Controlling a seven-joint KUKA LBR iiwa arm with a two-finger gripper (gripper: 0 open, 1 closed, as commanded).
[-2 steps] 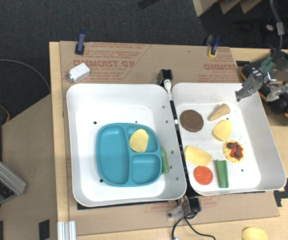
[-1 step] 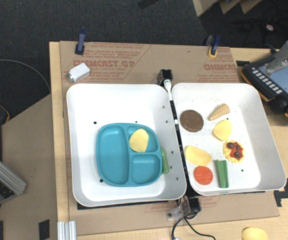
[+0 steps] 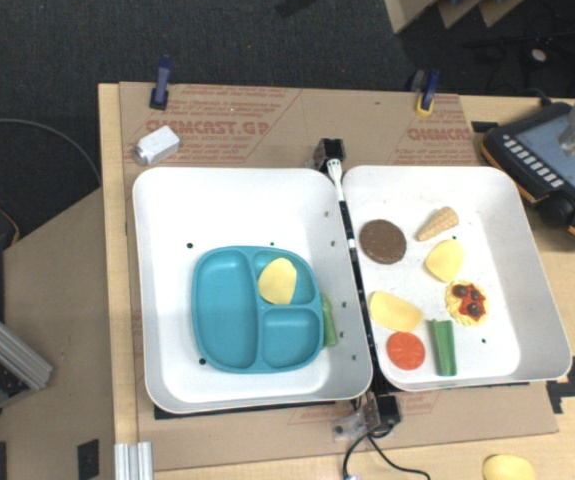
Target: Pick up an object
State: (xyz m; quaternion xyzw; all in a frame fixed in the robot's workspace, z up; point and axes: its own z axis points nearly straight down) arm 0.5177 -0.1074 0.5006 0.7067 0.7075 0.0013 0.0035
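The right bin (image 3: 507, 193) holds several toy foods: a brown round cookie (image 3: 382, 240), a tan cone-shaped piece (image 3: 437, 224), a yellow piece (image 3: 445, 260), a small tart with red berries (image 3: 467, 302), a yellow wedge (image 3: 395, 312), a red-orange disc (image 3: 405, 350) and a green stick (image 3: 444, 347). In the left bin (image 3: 167, 218) lies a teal divided plate (image 3: 242, 313) with a yellow piece (image 3: 278, 281) in its upper right compartment. A thin green piece (image 3: 328, 321) lies along the plate's right edge.
A black clip (image 3: 329, 153) sits at the far end of the seam between the bins. Blue clamps (image 3: 161, 81) (image 3: 426, 91) grip the cardboard's far edge. A small white block (image 3: 157, 145) lies at the back left. A black tablet-like device (image 3: 542, 158) rests at the far right.
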